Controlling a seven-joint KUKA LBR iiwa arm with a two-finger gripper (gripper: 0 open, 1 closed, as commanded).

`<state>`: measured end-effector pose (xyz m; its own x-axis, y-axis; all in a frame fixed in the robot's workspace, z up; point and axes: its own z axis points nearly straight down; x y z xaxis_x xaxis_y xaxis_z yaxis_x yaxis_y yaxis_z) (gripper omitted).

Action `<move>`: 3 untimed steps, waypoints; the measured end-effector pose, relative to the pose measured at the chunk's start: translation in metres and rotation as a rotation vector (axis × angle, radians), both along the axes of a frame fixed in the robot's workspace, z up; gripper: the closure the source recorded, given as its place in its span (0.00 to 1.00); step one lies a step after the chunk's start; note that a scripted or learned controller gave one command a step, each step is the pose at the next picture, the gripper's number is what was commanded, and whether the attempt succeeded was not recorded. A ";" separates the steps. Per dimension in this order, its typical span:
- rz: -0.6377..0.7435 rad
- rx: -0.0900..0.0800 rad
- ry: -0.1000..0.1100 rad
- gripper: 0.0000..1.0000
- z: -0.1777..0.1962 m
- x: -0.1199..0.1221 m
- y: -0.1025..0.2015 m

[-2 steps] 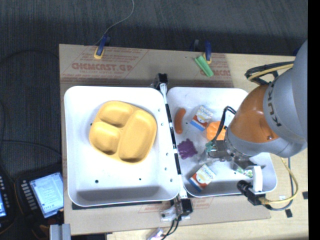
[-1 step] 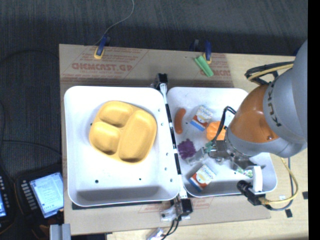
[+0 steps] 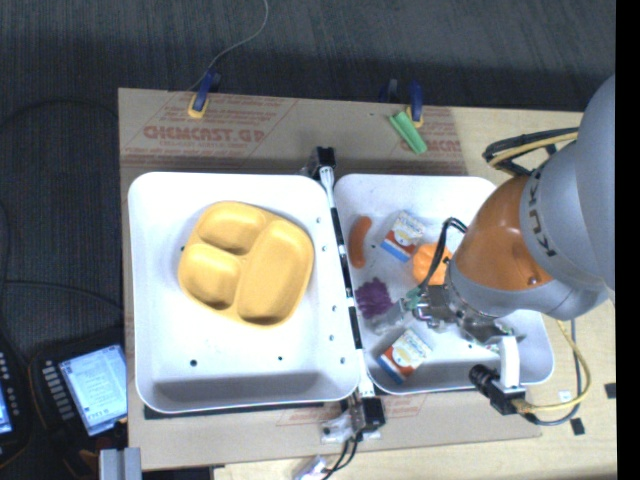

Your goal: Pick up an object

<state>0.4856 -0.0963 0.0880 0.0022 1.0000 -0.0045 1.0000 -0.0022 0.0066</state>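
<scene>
My gripper (image 3: 425,306) sits low in the right bin (image 3: 480,186); its grip I cannot tell. Just below it: small carton (image 3: 403,354). Left: purple piece (image 3: 374,295). Beyond: orange ball (image 3: 430,260), second carton (image 3: 402,235), orange piece (image 3: 359,240). Far left bin (image 3: 150,268): yellow tray (image 3: 246,261).

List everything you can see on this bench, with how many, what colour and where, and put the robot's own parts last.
bins: two, white, side by side on the bench
divided plate: one, yellow, left bin
grape bunch: one, purple, right bin, near its left wall
orange piece: one, orange, right bin, upper left
cartons: two, white with orange and blue, right bin, one upper, one lower
orange ball: one, right bin, beside the arm
green clamp: one, bench's far edge
arm: one, grey and orange, over right bin
gripper: one, low beside the grape bunch
</scene>
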 end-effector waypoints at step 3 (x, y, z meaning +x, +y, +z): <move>0.002 0.006 0.006 0.00 -0.001 0.029 -0.006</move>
